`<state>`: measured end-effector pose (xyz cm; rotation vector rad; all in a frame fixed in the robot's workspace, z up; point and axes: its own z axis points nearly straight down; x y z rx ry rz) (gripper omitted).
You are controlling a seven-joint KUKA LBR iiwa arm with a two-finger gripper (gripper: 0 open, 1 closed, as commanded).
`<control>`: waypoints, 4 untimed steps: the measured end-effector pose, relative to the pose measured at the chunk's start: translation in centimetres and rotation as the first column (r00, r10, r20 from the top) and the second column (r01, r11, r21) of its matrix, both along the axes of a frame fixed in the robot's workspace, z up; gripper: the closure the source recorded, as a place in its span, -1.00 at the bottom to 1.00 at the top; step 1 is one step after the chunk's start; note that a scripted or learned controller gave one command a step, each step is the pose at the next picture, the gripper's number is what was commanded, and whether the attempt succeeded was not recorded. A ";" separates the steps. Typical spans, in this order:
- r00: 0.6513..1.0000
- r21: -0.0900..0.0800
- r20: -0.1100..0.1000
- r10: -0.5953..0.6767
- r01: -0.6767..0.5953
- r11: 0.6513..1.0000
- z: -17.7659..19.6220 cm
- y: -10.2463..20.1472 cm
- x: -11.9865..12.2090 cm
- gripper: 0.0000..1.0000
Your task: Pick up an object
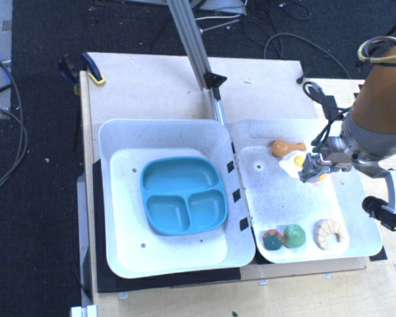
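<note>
Hovering: two-finger tool low in right white bin, over flat white-and-yellow fried-egg toy | finger state: cannot tell | advice: centre on egg, descend squarely; thin smooth plastic likely slips | nearby: glossy orange drumstick toy, ridged pale shrimp toy | left bin: blue three-compartment plastic tray

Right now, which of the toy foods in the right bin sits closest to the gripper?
The fried egg, white with a yellow yolk, lies right beside the gripper. The drumstick is just beyond it; the shrimp and green vegetable lie near the front edge.
</note>
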<state>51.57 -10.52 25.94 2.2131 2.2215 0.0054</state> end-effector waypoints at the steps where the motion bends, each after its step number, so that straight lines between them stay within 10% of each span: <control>1: 1.000 0.001 -0.005 -0.001 0.001 1.000 -0.3 0.0 0.1 1.00; 4: 1.000 0.003 -0.010 0.004 -0.004 1.000 -3.2 14.7 -3.2 1.00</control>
